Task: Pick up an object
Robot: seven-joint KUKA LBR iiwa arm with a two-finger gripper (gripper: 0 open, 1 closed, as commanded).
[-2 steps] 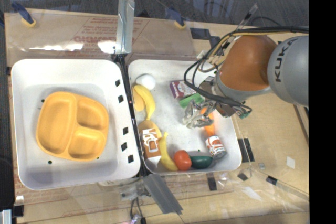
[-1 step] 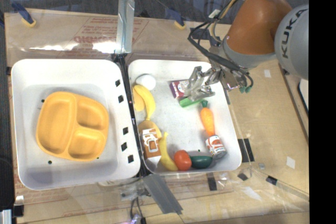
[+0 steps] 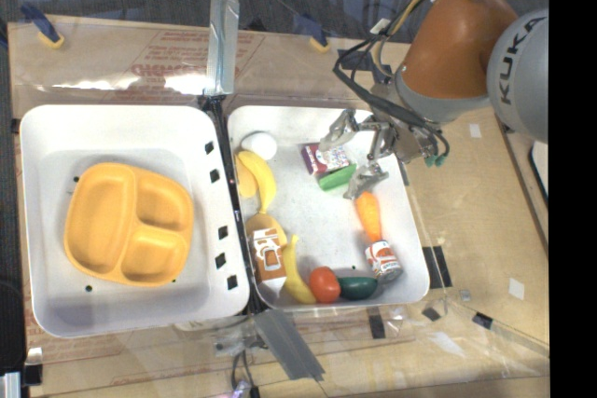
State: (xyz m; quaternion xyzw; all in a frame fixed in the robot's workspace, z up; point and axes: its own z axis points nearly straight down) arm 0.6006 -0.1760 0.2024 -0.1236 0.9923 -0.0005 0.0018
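My gripper [image 3: 357, 151] hangs over the back right part of the right bin [image 3: 308, 121], its two metal fingers [image 3: 341, 128] spread apart, so it is open. Just below and left of it lie a purple packet [image 3: 320, 159] and a small green piece [image 3: 336, 178]; neither is clearly between the fingers. An orange carrot [image 3: 370, 214] lies just in front of the gripper. Nearer the front are a small can [image 3: 383, 259], a dark green vegetable [image 3: 357, 286], a red tomato [image 3: 324, 284], a banana [image 3: 294, 277] and a brown bottle [image 3: 268, 252].
A second banana [image 3: 257, 178] and a white ball [image 3: 259, 144] lie along the right bin's left wall. The left bin [image 3: 56, 130] holds a yellow divided plate [image 3: 128, 222]. The grey and orange arm [image 3: 457, 47] reaches in from the right, trailing cables.
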